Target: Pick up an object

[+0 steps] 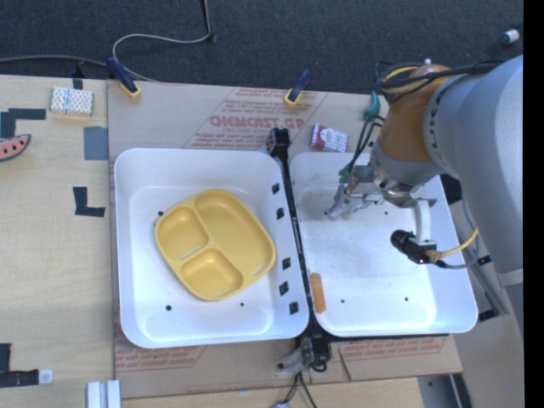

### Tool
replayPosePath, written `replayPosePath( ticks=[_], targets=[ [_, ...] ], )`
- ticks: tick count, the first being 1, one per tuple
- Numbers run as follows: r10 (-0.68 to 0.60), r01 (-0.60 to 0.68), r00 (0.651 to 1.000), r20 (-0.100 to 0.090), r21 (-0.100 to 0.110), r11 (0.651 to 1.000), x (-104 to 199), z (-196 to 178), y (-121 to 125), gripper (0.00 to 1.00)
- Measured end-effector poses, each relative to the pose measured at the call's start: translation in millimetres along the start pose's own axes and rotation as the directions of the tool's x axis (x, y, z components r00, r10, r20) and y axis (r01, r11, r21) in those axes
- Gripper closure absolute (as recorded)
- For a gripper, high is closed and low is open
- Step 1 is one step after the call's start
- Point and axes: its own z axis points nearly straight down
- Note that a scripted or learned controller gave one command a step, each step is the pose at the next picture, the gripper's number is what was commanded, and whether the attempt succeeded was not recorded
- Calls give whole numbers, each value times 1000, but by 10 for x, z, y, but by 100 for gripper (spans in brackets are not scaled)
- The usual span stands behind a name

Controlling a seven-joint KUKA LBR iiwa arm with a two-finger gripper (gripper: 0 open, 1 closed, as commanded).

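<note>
Jaws over right bin, target low-left of them.
Gripper (340, 206) hangs near the bin's upper left; jaw state cannot be told. Orange stick (317, 292) lies by the divider, long axis near-vertical in the frame.

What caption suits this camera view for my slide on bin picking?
KUKA arm's tool low in the right bin; yellow divided plate in the left bin.

Bright, even overhead light; soft shadows; white bins (136, 228) nearly overexposed; slight overall softness, low resolution.
</note>
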Motion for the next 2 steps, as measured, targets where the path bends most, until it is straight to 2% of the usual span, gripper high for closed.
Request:
replayPosePath(
  ticks=[1,2],
  targets=[
    [-1,1,1000,-2,1,1000,10,-90,-2,100],
    [-1,1,1000,-1,1,1000,9,-90,-2,0]
  ],
)
